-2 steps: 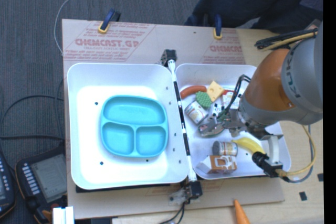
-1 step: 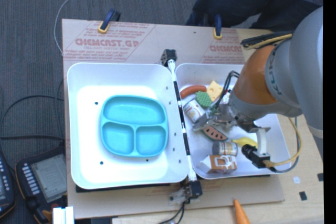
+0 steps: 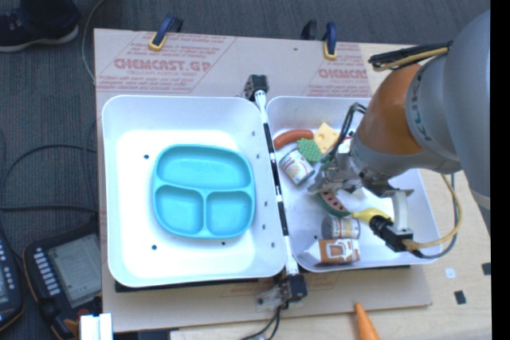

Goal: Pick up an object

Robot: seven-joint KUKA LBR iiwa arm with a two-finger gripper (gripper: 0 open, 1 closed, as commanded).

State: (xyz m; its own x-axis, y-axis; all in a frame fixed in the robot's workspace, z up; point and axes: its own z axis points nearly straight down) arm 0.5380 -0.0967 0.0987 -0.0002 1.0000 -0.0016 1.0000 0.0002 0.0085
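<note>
Desk with two white bins. Left bin: one blue divided plate. Right bin: small can, red sausage, yellow wedge, watermelon slice, two small jars near the front wall. Gripper low among these items; finger state cannot be told.

arm low, end effector down

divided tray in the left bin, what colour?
Light blue, turquoise-ish. The divided tray shows plainly in the camera view, sitting in the left bin.
</note>
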